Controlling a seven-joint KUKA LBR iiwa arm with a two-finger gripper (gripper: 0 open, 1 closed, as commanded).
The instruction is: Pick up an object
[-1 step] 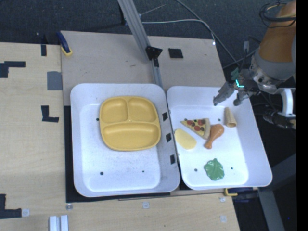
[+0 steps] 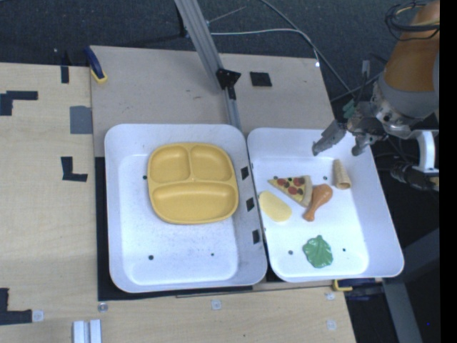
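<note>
The gripper (image 2: 341,140) is hovering with fingers spread wide, holding nothing, above the right bin (image 2: 378,213). The drumstick (image 2: 318,201) is lying mid-bin; probably light, rigid, best pinched across its narrow shank.

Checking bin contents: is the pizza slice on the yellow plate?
No, the pizza slice lies in the right bin, apart from the yellow plate.

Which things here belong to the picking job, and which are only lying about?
For the job: open two-finger gripper; pizza slice; orange drumstick; pale yellow disc; green leaf; tan roll.
Lying about: yellow divided plate; left white bin.
</note>
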